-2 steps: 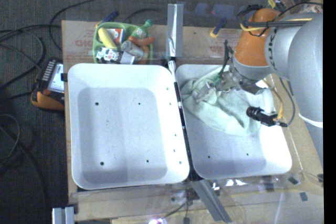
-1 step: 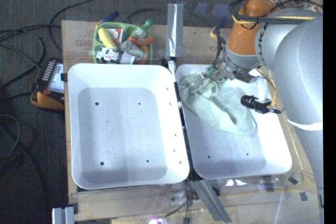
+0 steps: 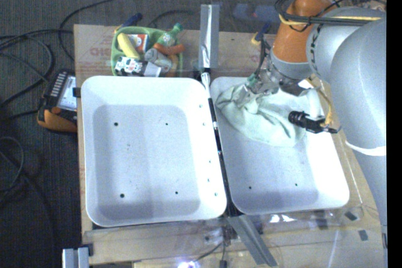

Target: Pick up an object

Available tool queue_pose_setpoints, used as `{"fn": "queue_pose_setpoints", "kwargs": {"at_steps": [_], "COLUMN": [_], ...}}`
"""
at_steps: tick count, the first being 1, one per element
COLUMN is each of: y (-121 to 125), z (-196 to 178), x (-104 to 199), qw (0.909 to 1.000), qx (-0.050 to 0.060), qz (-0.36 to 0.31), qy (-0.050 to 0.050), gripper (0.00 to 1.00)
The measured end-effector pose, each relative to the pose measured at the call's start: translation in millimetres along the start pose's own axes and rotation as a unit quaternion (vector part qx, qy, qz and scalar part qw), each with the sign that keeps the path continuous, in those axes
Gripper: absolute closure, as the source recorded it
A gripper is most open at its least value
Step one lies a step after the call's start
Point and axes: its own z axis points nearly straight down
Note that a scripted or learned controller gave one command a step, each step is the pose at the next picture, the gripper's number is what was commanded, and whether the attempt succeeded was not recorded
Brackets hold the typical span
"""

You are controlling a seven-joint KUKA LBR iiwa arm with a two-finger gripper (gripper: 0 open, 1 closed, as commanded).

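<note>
Pale green cloth (image 3: 264, 116) lies crumpled in the right bin (image 3: 301, 191), its upper edge bunched at the end effector (image 3: 259, 85), whose grip I cannot tell.

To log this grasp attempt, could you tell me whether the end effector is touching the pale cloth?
Touching: the camera view shows the end effector pressed into the bunched pale cloth.
</note>
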Motion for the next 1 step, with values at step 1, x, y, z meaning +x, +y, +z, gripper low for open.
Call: {"fn": "queue_pose_setpoints", "kwargs": {"at_steps": [1], "y": [12.2], "z": [-79.3], "x": [58.5], "qw": [1.0], "qx": [0.005], "qz": [0.006], "qy": [-0.001], "gripper": [1.0]}}
